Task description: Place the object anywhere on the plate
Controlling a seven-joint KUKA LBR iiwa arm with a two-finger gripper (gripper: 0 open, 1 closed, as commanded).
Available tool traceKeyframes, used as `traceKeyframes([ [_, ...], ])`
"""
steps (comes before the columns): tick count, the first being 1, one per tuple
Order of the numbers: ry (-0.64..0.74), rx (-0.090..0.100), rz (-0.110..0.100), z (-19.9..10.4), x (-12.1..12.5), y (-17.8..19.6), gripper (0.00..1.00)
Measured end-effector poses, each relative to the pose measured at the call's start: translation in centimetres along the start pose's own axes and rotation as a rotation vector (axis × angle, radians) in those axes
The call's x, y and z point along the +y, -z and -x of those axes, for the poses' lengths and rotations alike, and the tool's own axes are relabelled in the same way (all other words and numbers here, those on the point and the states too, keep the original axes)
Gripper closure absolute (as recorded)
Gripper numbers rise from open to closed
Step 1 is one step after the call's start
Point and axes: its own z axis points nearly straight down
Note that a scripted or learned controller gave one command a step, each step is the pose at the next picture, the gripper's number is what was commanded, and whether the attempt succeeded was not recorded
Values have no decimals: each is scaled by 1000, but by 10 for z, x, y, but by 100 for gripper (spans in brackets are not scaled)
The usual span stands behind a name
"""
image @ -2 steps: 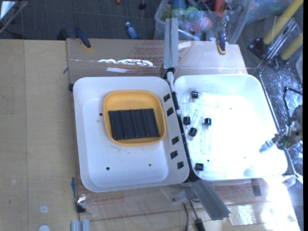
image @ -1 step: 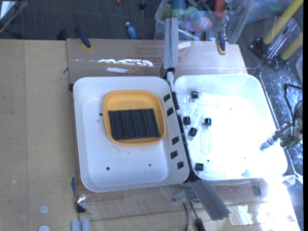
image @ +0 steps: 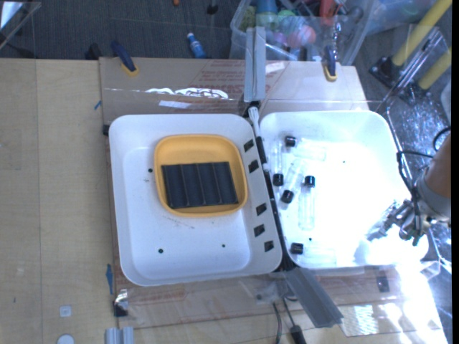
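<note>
You see a tan desk (image: 43, 192) carrying two white bins; the yellow plate (image: 201, 147) holds a black ridged block (image: 199, 185). The gripper (image: 401, 224) state is unclear.

Pale metallic gripper (image: 401, 224) with thin fingers, black cable, orange-brown arm segment (image: 439, 174) above.

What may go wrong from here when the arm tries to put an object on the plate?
1. The vials are clear with small black caps and lie in glare in the right bin, so a grasp may miss.
2. The claw sits at that bin's right edge, far from the plate; an object may drop while crossing the divider.
</note>
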Motion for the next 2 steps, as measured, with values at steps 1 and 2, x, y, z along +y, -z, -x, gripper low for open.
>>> traceKeyframes([
  [1,125,-6,1,-6,8,73,100],
  [2,326,-3,0,-17,19,70,100],
])
